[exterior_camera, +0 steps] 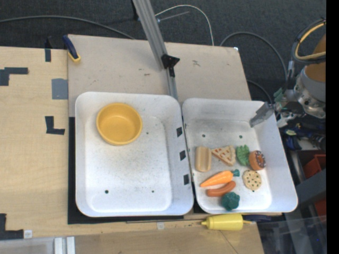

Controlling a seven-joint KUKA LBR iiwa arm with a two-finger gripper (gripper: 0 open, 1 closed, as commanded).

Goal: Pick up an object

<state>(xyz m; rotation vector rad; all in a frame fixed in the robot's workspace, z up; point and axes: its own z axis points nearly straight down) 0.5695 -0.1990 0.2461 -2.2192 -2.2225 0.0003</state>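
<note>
Several toy foods lie in the front half of the right bin: a bread roll, a pizza slice, a green leafy piece, a small burger, a carrot, a sausage, a cookie and a broccoli. A yellow bowl sits at the back left of the left bin. My gripper hangs over the right bin's back right rim, apart from the foods, with nothing seen in it.
A yellow mustard bottle lies on the bench just in front of the right bin. A slanted metal pole rises behind the bins. Cables and gear crowd the right side beside the arm.
</note>
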